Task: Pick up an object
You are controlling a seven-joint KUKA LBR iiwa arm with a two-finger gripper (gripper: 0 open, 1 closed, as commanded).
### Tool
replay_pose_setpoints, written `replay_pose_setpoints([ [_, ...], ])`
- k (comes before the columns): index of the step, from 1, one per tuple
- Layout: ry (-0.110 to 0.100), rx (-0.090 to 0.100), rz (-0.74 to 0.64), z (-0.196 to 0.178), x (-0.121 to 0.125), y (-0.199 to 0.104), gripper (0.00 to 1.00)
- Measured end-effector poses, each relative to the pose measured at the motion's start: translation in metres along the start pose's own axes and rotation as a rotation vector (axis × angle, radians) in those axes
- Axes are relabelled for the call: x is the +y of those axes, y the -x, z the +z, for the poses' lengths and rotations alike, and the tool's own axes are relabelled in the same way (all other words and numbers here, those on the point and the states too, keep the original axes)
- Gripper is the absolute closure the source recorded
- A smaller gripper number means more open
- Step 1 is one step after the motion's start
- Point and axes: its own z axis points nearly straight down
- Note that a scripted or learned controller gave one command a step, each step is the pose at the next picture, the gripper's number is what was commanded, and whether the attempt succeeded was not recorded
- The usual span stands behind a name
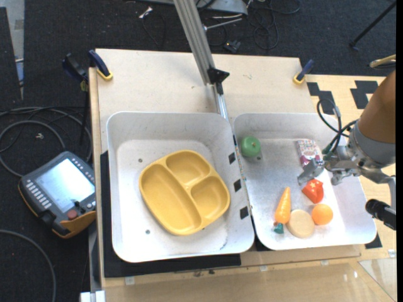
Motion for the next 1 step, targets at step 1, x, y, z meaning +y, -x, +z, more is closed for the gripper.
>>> replay_pose_setpoints([
  [1,0.001,0.000,0.001,-0.0001,0.0000,0.0002,0.00],
])
